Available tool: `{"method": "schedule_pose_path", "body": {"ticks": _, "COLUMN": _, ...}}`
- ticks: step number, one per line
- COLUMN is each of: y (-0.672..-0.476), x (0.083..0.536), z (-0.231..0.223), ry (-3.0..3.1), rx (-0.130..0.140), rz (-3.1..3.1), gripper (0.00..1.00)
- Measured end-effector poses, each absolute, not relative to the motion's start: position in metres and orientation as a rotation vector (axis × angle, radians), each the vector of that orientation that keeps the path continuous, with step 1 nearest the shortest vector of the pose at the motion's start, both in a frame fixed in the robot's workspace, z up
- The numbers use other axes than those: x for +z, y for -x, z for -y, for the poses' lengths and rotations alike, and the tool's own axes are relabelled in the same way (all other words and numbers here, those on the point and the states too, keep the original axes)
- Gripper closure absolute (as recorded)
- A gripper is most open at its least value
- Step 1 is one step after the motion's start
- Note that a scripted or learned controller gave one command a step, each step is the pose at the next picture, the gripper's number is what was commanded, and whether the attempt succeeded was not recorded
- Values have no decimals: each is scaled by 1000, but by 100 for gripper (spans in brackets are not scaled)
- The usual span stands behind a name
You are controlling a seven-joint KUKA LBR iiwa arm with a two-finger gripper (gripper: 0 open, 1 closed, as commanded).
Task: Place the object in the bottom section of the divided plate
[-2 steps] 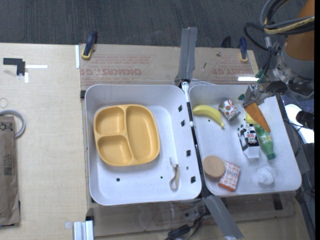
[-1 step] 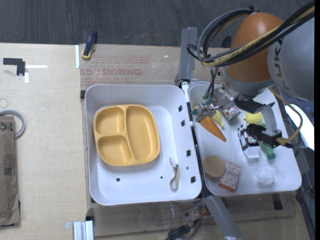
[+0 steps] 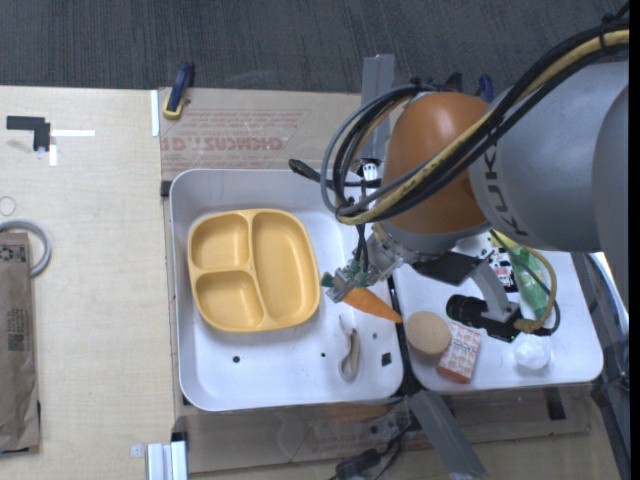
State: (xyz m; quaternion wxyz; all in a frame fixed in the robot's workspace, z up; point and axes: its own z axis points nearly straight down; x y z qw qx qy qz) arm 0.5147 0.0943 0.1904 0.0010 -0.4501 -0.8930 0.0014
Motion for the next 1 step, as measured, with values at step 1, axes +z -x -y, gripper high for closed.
{"method": "schedule_pose_path", "body": {"ticks": 1, "y": -548, "x": 175, "z": -146, "ry": 1111, "rx": 3, "rz": 2939, "gripper": 100}}
